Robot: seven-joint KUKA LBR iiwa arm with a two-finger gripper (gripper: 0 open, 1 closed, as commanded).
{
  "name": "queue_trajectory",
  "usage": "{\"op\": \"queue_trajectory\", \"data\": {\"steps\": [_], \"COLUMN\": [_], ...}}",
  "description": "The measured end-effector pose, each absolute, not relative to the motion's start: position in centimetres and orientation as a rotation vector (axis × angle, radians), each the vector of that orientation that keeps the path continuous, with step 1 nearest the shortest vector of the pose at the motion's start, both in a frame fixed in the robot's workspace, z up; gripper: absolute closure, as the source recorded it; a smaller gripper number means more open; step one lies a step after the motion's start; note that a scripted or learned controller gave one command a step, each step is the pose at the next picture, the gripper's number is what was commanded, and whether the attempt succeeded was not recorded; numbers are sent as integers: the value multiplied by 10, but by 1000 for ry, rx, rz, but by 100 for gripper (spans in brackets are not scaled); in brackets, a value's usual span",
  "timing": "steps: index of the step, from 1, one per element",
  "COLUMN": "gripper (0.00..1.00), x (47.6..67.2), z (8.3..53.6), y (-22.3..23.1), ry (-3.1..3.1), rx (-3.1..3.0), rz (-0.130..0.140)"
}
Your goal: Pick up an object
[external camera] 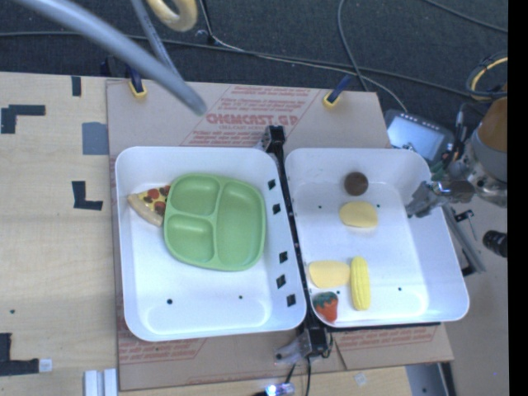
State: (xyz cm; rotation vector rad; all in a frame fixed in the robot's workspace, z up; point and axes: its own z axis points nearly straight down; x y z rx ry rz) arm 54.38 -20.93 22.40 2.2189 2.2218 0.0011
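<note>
Two shallow white bins sat side by side on a sheet of brown board. The left bin held a green divided plate lying flat toward its far side. A toy pizza slice lay at the plate's left edge, partly tucked beneath it.

The right bin held five small things. A dark brown ball lay toward the far side, and just nearer than it rested a pale yellow oval piece, the two close together but apart. At the near side, a flat yellow piece lay beside a corn cob, which pointed near to far and sat just to the right of it. A small red strawberry with a green top sat at the near edge of the flat yellow piece, close to the bin's near-left corner.

The arm came in from the right, and its gripper hung at the right rim of the right bin, well apart from every item inside. Nothing was seen between its fingers, and whether they stood open or closed could not be told from this angle.
</note>
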Motion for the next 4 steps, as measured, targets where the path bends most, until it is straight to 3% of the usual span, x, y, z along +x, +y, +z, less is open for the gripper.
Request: {"op": "queue_trajectory", "data": {"steps": [2, 4], "gripper": [100, 100], "x": [565, 613], "z": [222, 226], "y": [-101, 12], "ry": [2228, 2230], "rx": [2215, 2214], "rz": [1, 2]}}
